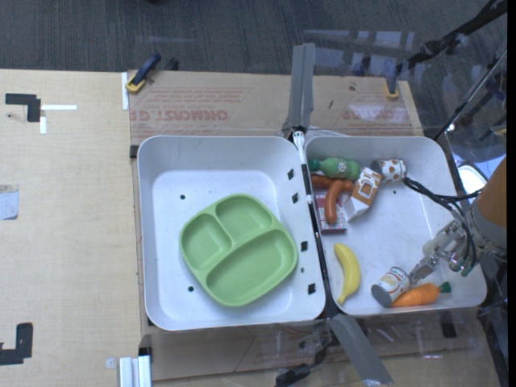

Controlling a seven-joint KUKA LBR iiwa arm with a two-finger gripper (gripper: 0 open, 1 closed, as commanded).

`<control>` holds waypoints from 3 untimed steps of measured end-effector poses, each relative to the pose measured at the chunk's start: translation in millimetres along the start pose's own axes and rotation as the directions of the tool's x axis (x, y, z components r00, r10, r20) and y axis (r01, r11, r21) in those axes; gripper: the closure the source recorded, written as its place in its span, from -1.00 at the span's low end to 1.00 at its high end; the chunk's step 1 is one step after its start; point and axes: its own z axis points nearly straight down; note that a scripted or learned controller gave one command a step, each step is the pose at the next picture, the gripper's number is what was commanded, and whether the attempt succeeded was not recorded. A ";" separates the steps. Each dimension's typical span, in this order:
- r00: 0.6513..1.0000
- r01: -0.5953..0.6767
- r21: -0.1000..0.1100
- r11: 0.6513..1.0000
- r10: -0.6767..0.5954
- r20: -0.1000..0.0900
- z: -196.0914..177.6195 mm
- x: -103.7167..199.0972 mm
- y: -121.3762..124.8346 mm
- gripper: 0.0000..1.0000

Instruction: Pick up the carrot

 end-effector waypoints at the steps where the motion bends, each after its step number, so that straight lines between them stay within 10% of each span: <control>1: 0.998 0.058 -0.001 0.998 -0.058 0.003 -0.4 -20.1 19.2 -1.00; 2: 0.939 0.345 0.000 0.939 -0.345 0.005 -213.4 38.8 41.9 -1.00; 3: 0.800 0.601 0.000 0.800 -0.601 0.001 -64.8 38.7 39.9 -1.00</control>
